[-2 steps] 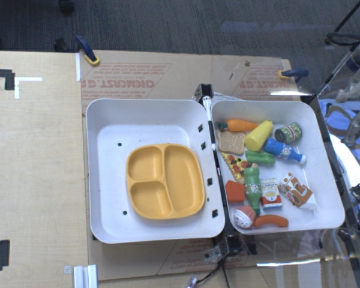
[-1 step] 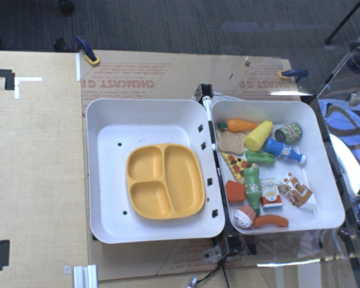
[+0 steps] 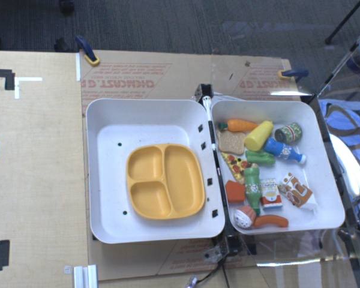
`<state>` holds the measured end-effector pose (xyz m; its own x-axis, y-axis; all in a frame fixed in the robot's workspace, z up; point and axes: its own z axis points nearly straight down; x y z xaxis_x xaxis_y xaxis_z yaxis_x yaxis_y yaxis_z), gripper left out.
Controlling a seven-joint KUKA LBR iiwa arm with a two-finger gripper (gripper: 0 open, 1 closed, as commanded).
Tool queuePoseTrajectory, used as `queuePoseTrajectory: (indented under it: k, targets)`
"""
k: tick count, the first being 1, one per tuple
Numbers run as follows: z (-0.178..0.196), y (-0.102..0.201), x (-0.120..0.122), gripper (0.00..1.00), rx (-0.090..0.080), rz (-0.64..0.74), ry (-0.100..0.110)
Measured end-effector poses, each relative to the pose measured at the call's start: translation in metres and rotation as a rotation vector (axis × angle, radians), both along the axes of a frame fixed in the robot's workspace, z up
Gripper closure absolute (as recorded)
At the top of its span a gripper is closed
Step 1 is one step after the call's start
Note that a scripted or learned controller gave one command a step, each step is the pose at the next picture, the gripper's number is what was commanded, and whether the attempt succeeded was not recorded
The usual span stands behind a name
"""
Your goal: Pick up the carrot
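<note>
The carrot (image 3: pixel 241 125) is a small orange toy with a green stub at its left end. It lies flat near the far left corner of the right bin (image 3: pixel 324 161), pointing right. Its tip touches a yellow bottle (image 3: pixel 258 135), and a slice of toast (image 3: pixel 231 142) lies just in front of it.
The right bin also holds a green can (image 3: pixel 288 132), a blue bottle (image 3: pixel 284 150), a pizza slice (image 3: pixel 234 164), green bottles (image 3: pixel 252 182), a red block (image 3: pixel 234 192), small cartons (image 3: pixel 270 194), a sausage (image 3: pixel 270 222) and a ball (image 3: pixel 244 217). A yellow divided plate (image 3: pixel 165 180) sits in the left bin (image 3: pixel 102 161).
</note>
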<state>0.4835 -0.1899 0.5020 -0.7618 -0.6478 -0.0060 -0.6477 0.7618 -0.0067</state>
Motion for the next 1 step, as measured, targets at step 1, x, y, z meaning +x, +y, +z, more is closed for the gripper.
queuePoseTrajectory:
  k: [1]
  targets:
    - [0.0415, 0.0146, 0.0121, 0.0, 0.003, -0.359, -0.002]
